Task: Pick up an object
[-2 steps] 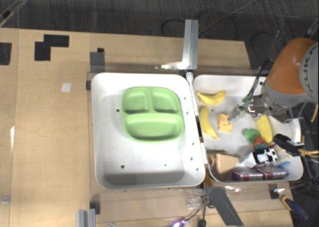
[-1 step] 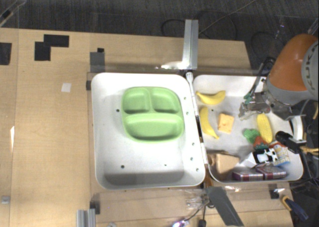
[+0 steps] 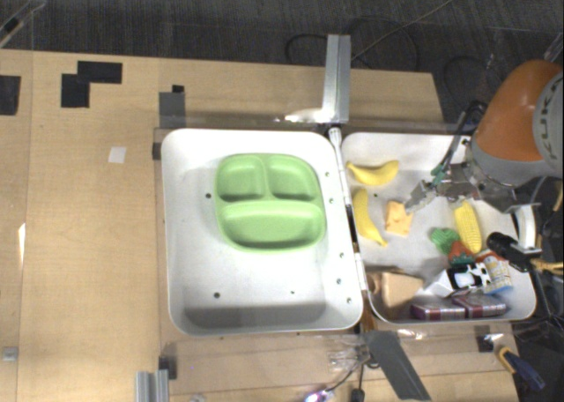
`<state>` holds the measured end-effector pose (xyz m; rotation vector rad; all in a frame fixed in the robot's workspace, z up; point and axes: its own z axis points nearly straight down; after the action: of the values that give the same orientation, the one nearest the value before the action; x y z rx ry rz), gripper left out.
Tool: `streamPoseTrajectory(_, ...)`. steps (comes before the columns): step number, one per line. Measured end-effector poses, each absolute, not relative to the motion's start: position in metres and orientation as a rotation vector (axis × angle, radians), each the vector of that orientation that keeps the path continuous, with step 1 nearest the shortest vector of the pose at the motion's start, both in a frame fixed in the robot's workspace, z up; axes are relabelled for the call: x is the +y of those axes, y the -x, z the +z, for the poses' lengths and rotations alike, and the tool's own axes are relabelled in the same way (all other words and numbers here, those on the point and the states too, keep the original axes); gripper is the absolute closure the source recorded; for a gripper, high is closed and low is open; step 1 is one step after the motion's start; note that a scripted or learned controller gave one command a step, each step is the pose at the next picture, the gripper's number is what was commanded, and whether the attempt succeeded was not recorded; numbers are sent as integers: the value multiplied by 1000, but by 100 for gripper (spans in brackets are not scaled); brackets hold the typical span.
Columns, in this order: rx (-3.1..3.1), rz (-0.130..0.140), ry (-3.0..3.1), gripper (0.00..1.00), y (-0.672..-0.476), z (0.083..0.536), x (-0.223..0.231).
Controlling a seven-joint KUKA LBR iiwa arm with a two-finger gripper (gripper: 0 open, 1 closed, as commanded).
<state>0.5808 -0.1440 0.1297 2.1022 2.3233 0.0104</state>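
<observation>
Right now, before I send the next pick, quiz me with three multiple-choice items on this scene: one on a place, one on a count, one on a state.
1. Where is the green divided plate?
A. left bin
B. right bin
C. on the bench

2. How many bananas lie in the right bin?
A. one
B. two
C. four

3. How does the gripper stand?
A. over the left bin
B. over the right bin, nothing between its fingers
C. off the bench

Key: 1 A, it lies in the left bin. 2 B, one banana and a second. 3 B, it hangs near the cheese wedge.
</observation>
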Motion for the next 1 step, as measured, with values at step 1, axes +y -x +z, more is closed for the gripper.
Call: streamPoseTrajectory(1,2513,11,-1861,0,-611,91,-92)
